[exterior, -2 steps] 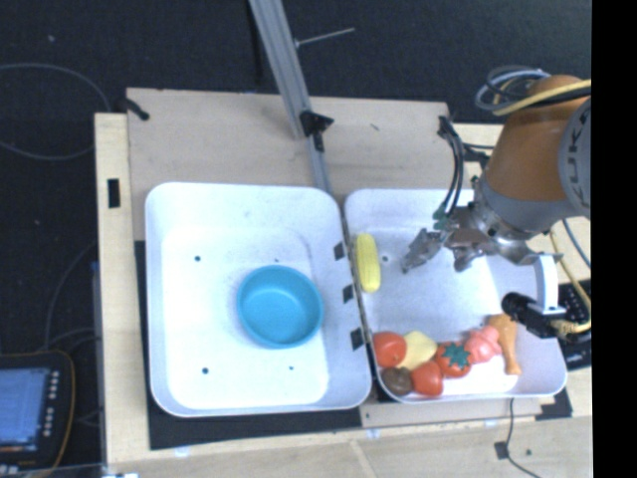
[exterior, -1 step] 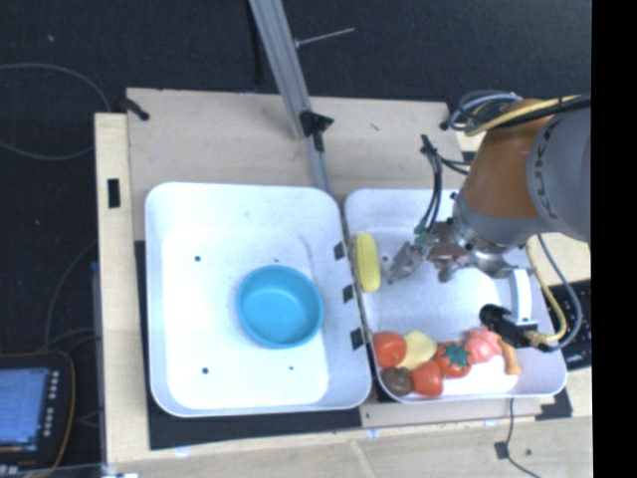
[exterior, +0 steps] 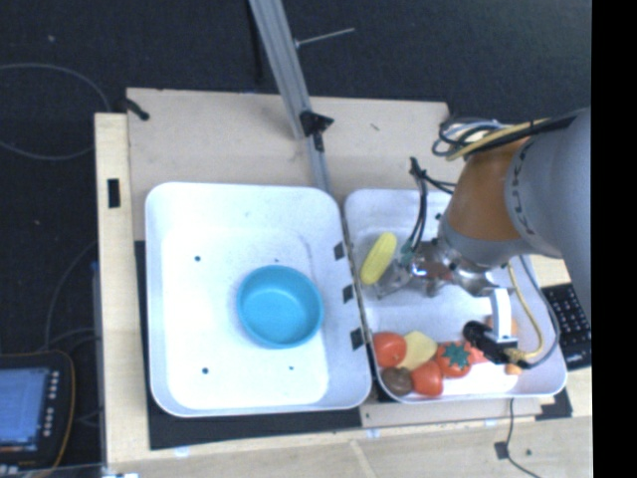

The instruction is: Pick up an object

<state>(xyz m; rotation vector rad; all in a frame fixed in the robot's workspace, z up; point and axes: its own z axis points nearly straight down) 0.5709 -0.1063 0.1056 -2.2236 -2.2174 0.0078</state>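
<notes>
I saw the end effector (exterior: 403, 272) low in the right bin (exterior: 390, 207), beside the yellow corn (exterior: 378, 257) by its left wall; its state I could not tell. Vegetables (exterior: 423, 361) crowded the near edge. The left bin (exterior: 199, 217) held a blue bowl (exterior: 280, 306) on the surface (exterior: 219, 132).
</notes>
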